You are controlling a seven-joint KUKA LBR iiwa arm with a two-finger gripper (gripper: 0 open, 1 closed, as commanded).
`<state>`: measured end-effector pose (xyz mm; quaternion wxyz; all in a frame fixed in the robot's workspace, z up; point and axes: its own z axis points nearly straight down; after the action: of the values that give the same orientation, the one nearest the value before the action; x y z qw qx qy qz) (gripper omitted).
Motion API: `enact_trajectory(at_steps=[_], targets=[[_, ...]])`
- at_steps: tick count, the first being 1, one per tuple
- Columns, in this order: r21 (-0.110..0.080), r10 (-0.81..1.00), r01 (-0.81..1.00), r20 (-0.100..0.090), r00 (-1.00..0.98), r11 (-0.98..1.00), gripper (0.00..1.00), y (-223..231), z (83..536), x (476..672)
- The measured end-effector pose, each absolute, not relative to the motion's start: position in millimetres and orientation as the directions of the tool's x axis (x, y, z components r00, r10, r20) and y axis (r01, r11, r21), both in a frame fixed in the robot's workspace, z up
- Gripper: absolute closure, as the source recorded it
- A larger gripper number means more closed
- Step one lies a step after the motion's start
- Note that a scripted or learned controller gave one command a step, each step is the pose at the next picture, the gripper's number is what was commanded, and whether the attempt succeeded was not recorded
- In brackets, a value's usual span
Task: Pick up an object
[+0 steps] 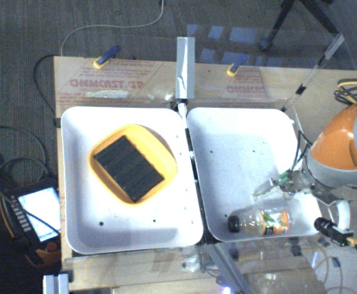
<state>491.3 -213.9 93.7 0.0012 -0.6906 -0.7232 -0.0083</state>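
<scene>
One bottle [261,220] lies on its side in the right bin [239,133], cap toward the left bin [80,225]. The gripper [276,185] hangs just above it. One yellow dish [163,158] sits in the left bin.

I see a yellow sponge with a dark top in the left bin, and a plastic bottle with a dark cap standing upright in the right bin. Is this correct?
Not fully. The bottle is not standing upright: it lies on its side near the front edge of the right bin, its dark cap pointing toward the left bin. The camera view shows this. The rest is right: the yellow sponge with a dark top sits in the left bin.
</scene>
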Motion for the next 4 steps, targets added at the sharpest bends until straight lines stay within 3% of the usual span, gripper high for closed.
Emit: enact_trajectory(at_steps=[1, 2, 3, 4], targets=[[0.018, 0.999, 0.999, 0.003, -0.046, 0.046, 1.00, -216.1, 102.2, 493.7], [0.016, 0.999, 0.999, 0.006, -0.048, 0.048, 0.00, -214.6, 102.0, 493.8], [0.016, 0.999, 0.999, 0.006, -0.049, 0.049, 1.00, -213.8, 110.3, 494.7], [-0.003, 0.998, 0.998, 0.001, -0.057, 0.057, 1.00, -121.9, 155.1, 484.1]])
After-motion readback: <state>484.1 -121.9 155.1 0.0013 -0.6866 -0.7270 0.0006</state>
